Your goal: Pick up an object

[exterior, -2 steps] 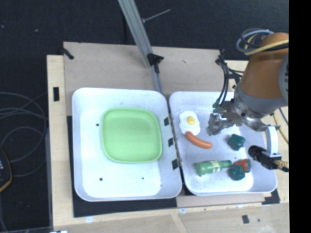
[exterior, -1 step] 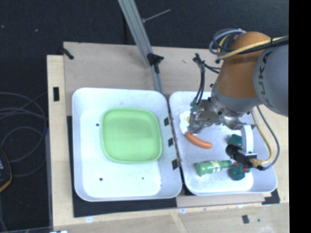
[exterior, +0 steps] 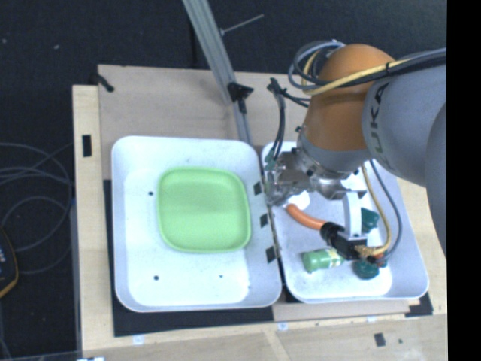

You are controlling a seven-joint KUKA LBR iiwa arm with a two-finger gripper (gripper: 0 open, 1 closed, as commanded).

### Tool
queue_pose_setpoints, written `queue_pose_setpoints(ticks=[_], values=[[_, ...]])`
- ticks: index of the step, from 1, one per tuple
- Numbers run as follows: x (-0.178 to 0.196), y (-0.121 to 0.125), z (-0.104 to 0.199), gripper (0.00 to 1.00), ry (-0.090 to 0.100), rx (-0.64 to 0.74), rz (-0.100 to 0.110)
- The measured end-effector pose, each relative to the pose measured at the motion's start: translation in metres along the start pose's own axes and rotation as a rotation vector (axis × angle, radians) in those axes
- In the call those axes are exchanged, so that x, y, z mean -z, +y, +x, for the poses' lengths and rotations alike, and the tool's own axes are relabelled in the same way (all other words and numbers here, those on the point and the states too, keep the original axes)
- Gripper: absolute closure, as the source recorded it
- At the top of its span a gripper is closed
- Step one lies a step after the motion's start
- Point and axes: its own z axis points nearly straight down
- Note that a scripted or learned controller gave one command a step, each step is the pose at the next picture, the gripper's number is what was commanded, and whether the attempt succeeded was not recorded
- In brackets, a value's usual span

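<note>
A pale wooden bench (exterior: 173,100) stands on a dark floor, where thin cables (exterior: 30,179) trail at the left. It bears two shallow white bins side by side. A grey metal pole (exterior: 213,43) slants down from the top toward the gap between them.

The left white bin (exterior: 131,277) holds a light green square plastic plate with rounded corners (exterior: 204,209), lying flat near the middle.

The grey arm (exterior: 409,119), with its orange band (exterior: 342,104), reaches over the right white bin (exterior: 406,280). Dark capital letters run along the grey link beside the band, but too little of them shows to read. The gripper (exterior: 279,180) hangs low at that bin's left wall, close to the divide. Whether it is spread or pressed together I cannot tell, and nothing is seen held in it.

The loose things lie in the right bin:
- an orange curved tube (exterior: 304,216), just beside the gripper
- a small green cylinder with a paler end (exterior: 322,259), nearer the front wall
- a teal piece (exterior: 369,218), by the arm's cables
- a second teal piece (exterior: 367,270), right of the cylinder
</note>
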Motion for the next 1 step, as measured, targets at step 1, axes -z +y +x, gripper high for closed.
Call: queue_pose_setpoints(ticks=[1], values=[[-0.0162, 0.0041, 0.0499, 1.00, -0.001, -0.001, 0.002]])
